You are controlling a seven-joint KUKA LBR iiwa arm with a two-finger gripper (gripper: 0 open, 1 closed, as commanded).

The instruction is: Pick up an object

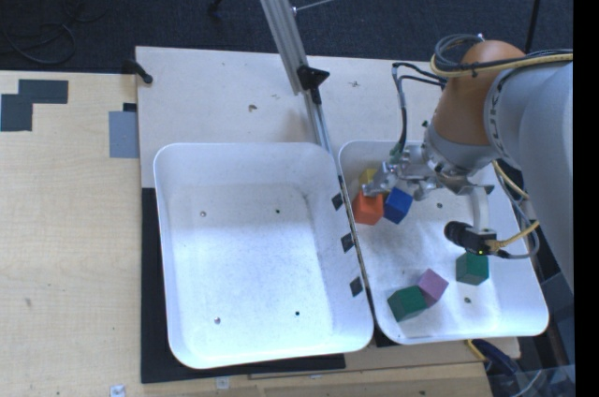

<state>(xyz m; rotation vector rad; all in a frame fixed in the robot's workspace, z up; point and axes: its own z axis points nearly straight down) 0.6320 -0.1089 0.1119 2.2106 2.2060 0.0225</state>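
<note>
My gripper (391,183) hangs low over the upper left part of the right bin (520,320), reaching in from the right. Directly beneath it lie a blue cube (398,205) and an orange cube (367,209), side by side and touching. A small yellow block (369,174) peeks out just behind them, beside the gripper. The gripper's body hides how it meets the blue cube. Farther toward the front of the bin sit a green cube (473,269), a purple cube (432,284) and a dark green cube (407,302).
The left bin (243,264) stands next to the right one, sharing a divider edge with black clips (346,242). A slanted aluminium bar (281,21) rises behind the bins. Cables and a black connector (465,237) hang from the wrist over the right bin.
</note>
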